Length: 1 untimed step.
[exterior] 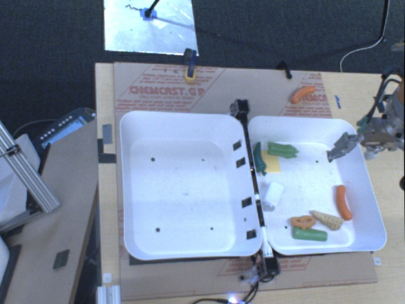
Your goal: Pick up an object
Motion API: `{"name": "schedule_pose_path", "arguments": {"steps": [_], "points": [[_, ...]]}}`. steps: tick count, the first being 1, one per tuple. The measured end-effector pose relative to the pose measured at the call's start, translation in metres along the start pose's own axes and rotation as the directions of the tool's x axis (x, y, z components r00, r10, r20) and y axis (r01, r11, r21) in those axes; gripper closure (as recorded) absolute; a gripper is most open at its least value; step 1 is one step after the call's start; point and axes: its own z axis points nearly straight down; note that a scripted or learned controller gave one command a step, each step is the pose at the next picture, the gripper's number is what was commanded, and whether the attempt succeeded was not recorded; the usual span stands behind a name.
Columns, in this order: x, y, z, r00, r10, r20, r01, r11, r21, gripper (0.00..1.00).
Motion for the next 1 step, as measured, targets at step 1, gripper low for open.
{"name": "schedule_pose_path", "arguments": {"steps": [1], "points": [[0.0000,0.0011,-0.0113,1.000,-0.003,0.001,0.003,1.000,-0.004,1.00]]}}
